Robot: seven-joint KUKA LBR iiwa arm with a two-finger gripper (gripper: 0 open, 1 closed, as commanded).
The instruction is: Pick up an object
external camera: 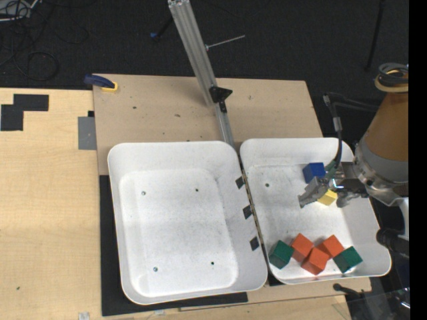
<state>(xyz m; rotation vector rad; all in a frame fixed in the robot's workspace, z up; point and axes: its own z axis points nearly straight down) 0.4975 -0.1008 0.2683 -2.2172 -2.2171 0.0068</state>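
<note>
Just below the blue cube (313, 172) in the right bin (280, 155), the gripper (319, 195) hangs over a yellow cube (327, 197), finger spacing unclear; a misaligned closure could nudge it away.

Left bin (175, 272) looks open; blocks (313, 252) crowd right bin's (280, 153) front.

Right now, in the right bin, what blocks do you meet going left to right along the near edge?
Green block → orange block → orange block → orange block → green block.
</note>
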